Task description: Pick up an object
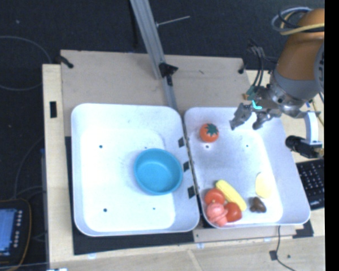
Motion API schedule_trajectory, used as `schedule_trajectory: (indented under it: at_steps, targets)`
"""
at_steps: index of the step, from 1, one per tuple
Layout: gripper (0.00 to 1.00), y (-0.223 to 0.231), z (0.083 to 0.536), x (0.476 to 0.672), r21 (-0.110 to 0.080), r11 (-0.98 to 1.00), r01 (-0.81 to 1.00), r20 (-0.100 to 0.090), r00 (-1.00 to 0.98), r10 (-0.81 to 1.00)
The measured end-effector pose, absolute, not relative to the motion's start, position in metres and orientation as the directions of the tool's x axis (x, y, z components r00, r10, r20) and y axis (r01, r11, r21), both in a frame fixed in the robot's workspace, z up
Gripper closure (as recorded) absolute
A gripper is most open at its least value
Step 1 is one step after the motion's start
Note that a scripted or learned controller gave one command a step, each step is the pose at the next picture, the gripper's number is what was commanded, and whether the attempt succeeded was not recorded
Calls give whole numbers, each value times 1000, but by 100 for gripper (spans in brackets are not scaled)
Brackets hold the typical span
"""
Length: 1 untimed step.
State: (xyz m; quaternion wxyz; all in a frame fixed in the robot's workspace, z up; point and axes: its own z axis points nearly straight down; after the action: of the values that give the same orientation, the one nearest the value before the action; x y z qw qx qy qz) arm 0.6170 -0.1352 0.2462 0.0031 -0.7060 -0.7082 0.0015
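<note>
I see the two-finger grey gripper (248,123) over the right white bin's (282,151) far edge, fingers spread and holding nothing; the small red tomato-shaped toy (209,132) lies left of them, well apart.

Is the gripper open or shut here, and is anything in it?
Open and holding nothing: the gripper has its two fingers spread with bare bin floor between them, above the right bin.

Tan bench (214,81) with two white bins (90,151) side by side.
</note>
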Motion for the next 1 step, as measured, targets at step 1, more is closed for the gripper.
schedule_trajectory:
  at_steps: [1]
  targets:
    - [0,-135,251,619,2,4,1000,1,-4,1000]
